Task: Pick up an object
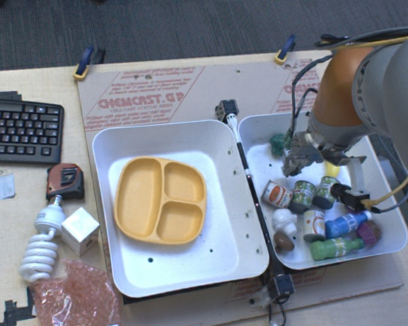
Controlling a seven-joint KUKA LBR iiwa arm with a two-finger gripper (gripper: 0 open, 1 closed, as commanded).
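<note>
The right bin [255, 136] holds several small items. Among them are a dark green piece [279, 143], a red-and-white can [277, 193], a green can [304, 194], a blue bottle [347, 222], a green bottle [336, 248], a purple lump [369, 233] and a white ball [283, 218]. My gripper [297, 160] hangs low over the upper middle of this bin, just right of the dark green piece and above the cans. Nothing shows in its grasp. The grey wrist with its orange band [339, 86] hides the bin's upper right part.
The left bin [128, 265] holds a yellow divided plate [161, 200]. Left of the bins lie a keyboard [16, 129], a tape measure [65, 181], a spiral light bulb [41, 244], a white cube [80, 228] and a pink plastic bag [78, 301]. A black divider [248, 183] runs between the bins.
</note>
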